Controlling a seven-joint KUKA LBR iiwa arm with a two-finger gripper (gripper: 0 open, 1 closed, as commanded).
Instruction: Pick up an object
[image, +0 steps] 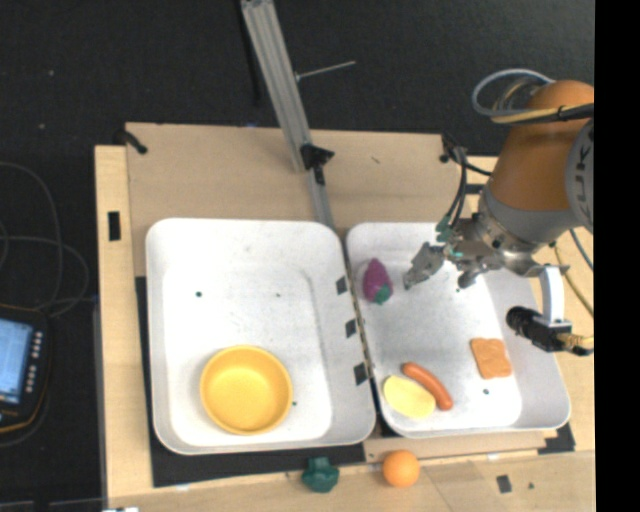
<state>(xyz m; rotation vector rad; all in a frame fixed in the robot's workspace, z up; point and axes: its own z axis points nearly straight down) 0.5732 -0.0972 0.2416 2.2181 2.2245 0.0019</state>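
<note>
Purple eggplant toy (376, 281) is the nearest candidate for pickup; it lies in the right bin (530, 415), upper left area, close to the divider between bins.

Camera view: gripper (441, 266) hangs over the right bin, just right of the eggplant and apart from it. Fingers are spread, nothing between them. Other right-bin contents: orange-red sausage (428, 385) touching a pale yellow piece (407, 397) near the front edge; tan toast-like slab (490, 357) toward the right side. Left bin (170, 250) holds a yellow bowl (246, 389) at front. Outside the bins on the bench: an orange ball (400, 468) and a small green item (321, 475).

Progress, judged: nothing grasped, nothing lifted. Remaining: align over a chosen object, descend, close, raise. Approach stage at most.
</note>
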